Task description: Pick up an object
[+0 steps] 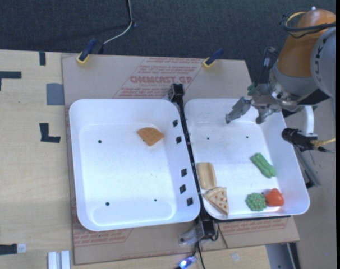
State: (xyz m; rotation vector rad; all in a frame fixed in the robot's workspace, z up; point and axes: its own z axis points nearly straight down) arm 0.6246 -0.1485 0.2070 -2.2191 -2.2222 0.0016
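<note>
The bench (24,150) is pale wood, with a brown cardboard sheet (153,77) on it held by two clamps at the far edge. On the sheet sit two shallow white bins side by side, touching along a black clipped seam.

The left bin (91,206) holds one thing, an orange waffle (150,135) near its far right part.

The right bin (293,206) holds the rest, all toward its near end. A bread roll (206,175) lies just beside the seam, and a pizza slice (218,200) lies just below it, close to touching. A green pod (262,165) lies tilted by the right wall. In the near right corner a broccoli (255,201) and a red tomato (274,197) sit touching each other.

The arm (304,55), grey with an orange band, reaches in from the right over the far end of the right bin. Its claw (249,114) hangs over bare bin floor, well apart from the food. The two fingers stand spread wide, with nothing between them.
</note>
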